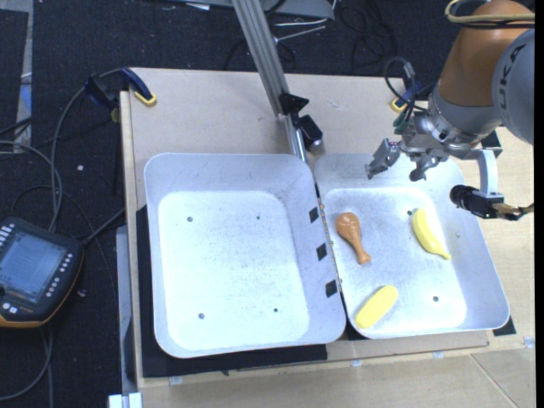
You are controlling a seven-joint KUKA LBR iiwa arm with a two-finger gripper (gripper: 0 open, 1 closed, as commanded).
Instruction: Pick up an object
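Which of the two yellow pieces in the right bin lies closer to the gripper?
The banana by the bin's right wall, just below the gripper. The other yellow piece lies near the bin's front edge, farther away, past the drumstick.

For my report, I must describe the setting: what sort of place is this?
Probably a robotics lab test bench. A robot arm hangs over two white bins, a handheld control pendant lies on the dark floor, and loose cables trail about.

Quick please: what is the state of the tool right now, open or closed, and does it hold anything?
Tool: open, holding nothing; it hangs above the far edge of the right bin.
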